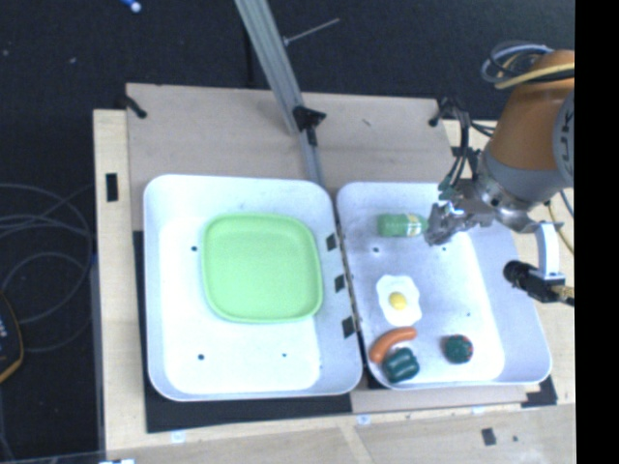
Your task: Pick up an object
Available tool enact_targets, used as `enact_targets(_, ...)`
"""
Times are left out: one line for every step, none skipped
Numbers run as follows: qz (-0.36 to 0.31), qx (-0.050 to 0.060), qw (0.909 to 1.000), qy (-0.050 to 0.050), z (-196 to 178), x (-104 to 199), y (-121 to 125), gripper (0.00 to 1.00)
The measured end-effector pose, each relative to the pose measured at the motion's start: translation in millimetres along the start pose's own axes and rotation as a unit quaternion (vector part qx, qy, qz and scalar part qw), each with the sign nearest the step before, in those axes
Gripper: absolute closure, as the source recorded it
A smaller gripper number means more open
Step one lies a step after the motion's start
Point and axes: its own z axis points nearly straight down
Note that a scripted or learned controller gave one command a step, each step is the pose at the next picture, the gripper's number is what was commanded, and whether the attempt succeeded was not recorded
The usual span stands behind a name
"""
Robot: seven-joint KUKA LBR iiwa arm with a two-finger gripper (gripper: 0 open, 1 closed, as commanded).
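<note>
Pale wooden bench on a dark floor bears two white bins. Nearest the gripper [443, 222], in the upper part of the right bin [503, 288], lies a small green bottle [400, 224] on its side: likely light, stiff and smooth, apt to roll, best pinched across its body. Whether the hand is spread or pressed together cannot be told. Below lie a fried egg toy [398, 300], sausage [392, 339], green block [400, 364] and dark green ball [457, 349]. The left bin [174, 288] holds a green plate [261, 267].

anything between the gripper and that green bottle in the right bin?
Nothing visible. The gripper sits right beside the green bottle, at its right end; the fried egg lies lower in the bin, off that line.
</note>
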Motion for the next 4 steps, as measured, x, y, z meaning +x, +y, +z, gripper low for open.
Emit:
enact_targets(0.000, 0.001, 1.0000, 0.000, -33.7, -0.6, 0.9, 1.00)
enact_targets(-0.002, 0.002, 1.0000, 0.001, -40.3, 51.1, 14.4, 1.00)
enact_targets(-0.002, 0.003, 1.0000, 0.001, -27.5, 97.7, 22.3, 1.00)
enact_targets(-0.002, 0.003, 1.0000, 0.000, -22.6, 158.5, 31.7, 1.00)
